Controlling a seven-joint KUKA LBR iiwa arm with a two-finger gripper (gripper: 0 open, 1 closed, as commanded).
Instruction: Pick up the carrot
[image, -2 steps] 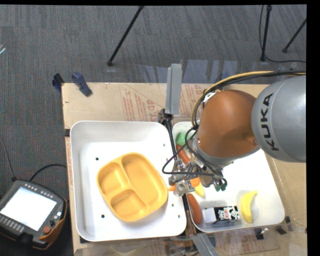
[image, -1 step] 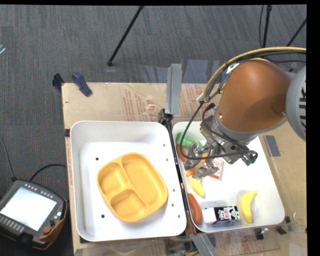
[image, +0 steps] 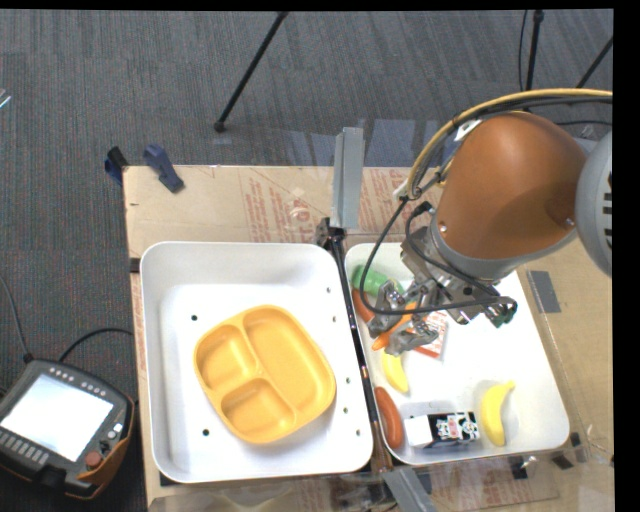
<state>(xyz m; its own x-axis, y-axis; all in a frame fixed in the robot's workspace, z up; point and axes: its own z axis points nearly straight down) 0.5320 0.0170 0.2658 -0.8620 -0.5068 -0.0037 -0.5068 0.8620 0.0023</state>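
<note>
Faint red print runs across the cardboard (image: 290, 205) behind the bins in the upper middle of the frame, too blurred to read. The small carton (image: 452, 428) at lower right bears a black-and-white pattern, with no legible words.

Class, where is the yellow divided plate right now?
The yellow divided plate lies in the left bin, near its middle, across the divider from the gripper.

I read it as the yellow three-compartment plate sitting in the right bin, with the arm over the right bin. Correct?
Not quite. The camera view shows the yellow three-compartment plastic plate in the left white bin. The arm's gripper is indeed over the right white bin.
</note>
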